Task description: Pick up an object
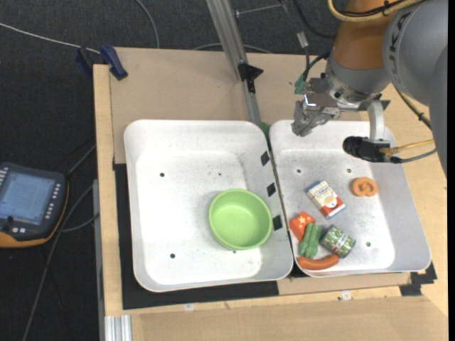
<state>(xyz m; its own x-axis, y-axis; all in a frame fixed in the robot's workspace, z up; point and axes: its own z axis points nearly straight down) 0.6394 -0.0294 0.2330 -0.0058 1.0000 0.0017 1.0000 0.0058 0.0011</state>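
Nearest the camera, along the front edge of the right bin [398, 212], several small things lie packed together: an orange-red sausage-shaped piece [318, 263], a green vegetable toy [310, 241] across it, a red pepper-like piece [301, 223] touching that, and a green printed can [337, 241] just beside them. Any descent into this cluster risks nudging neighbours or closing on two pieces at once.

A little farther back a small white and orange carton [325, 198] lies apart from the cluster, and an orange ring-shaped piece [365, 187] sits alone; these look like the safer picks, though the flat ring could slip out of a pinch.

In the left bin [149, 148] a green bowl [240, 219] rests near the dividing walls, well away from the arm.

Farthest, the tool [304, 125] hangs over the right bin's back left corner, carrying nothing; whether it is open or closed cannot be told. Going straight down there would likely strike the bin's rim on the desk [178, 84].
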